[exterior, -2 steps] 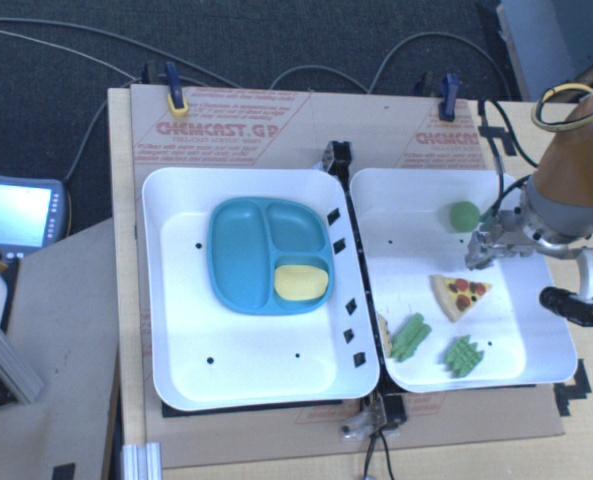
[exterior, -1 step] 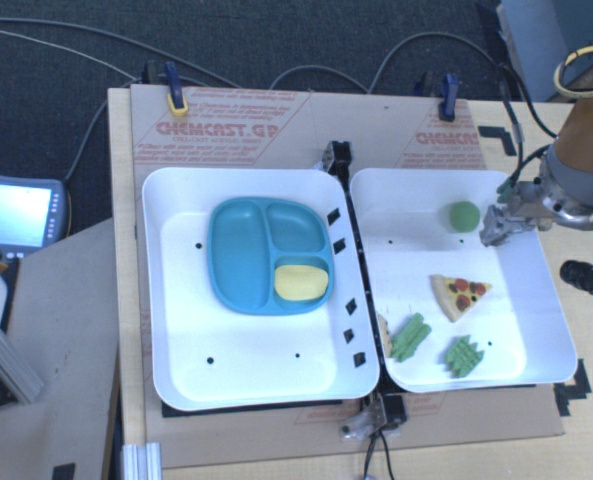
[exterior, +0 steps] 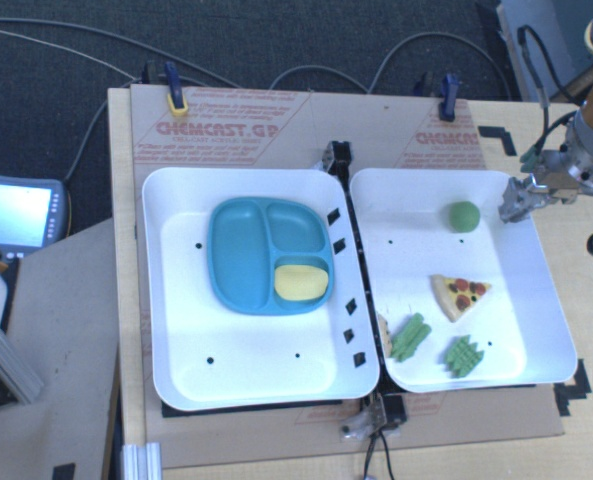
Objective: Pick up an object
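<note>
The right bin (exterior: 536, 268) holds a green ball (exterior: 464, 216) near its back, a pizza slice (exterior: 459, 294) in the middle, and two green toy vegetables (exterior: 410, 336) (exterior: 463, 355) at the front. My gripper (exterior: 519, 200) hangs at the bin's back right rim, just right of the green ball and apart from it. Nothing shows between its fingers. In the left bin (exterior: 176, 318) a blue divided plate (exterior: 266, 253) carries a yellow object (exterior: 301, 282) in its front right compartment.
A black divider with clips (exterior: 344, 258) runs between the bins. Clamps (exterior: 176, 96) (exterior: 448, 100) hold the board at the back. A tablet (exterior: 16, 213) sits off the bench to the left, and cables trail behind.
</note>
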Robot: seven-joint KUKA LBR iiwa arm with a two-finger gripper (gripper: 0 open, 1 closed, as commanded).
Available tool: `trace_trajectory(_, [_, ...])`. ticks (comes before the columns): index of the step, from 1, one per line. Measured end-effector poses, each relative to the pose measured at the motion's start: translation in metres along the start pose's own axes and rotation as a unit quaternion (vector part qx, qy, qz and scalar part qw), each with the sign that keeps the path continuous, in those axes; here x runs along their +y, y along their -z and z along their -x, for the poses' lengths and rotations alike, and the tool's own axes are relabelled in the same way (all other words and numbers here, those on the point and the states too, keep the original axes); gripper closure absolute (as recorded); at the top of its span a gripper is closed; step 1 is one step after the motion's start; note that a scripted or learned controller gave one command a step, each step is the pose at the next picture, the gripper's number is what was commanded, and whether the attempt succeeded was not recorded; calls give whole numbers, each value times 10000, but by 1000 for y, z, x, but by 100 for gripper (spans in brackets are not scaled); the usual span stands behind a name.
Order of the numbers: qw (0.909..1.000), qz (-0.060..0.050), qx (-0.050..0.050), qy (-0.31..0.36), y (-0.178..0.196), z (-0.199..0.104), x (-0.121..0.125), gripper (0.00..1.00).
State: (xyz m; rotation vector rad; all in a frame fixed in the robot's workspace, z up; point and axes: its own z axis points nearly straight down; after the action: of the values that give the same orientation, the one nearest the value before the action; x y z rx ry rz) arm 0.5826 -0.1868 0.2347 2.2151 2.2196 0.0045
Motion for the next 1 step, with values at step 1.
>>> trace_trajectory(1, [10000, -20, 8, -4, 4, 0, 1, 100])
